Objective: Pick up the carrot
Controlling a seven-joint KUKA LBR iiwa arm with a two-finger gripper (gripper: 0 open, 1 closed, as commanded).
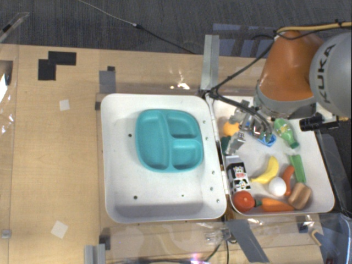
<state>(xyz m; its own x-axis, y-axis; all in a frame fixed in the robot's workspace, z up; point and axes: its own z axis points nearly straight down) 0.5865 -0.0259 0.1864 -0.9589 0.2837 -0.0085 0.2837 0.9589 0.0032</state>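
A wooden bench (49, 164) carries two shallow white bins side by side. The left bin (121, 197) holds a teal divided plate (168, 139) lying flat near its middle.

The right bin (324, 194) is crowded with toy food. Near its upper left, the gripper (242, 133) hangs low over the bin, just beside a small yellow toy (230, 128). Whether it is released or clenched cannot be told from here, and nothing is seen held in it. The grey arm with its orange band (289, 65) comes in from the upper right.

The carrot (276, 205) lies along the bin's near edge, toward the lower right. Its long axis runs roughly left to right. A red tomato (243, 201) sits just to its left, a white egg (278, 187) just above it, and a brown piece (300, 195) at its right end. A banana (266, 171) lies between the gripper and the carrot.

From the gripper, the carrot lies toward the near edge and somewhat to the right, well apart. A grip across its short width looks most sensible.
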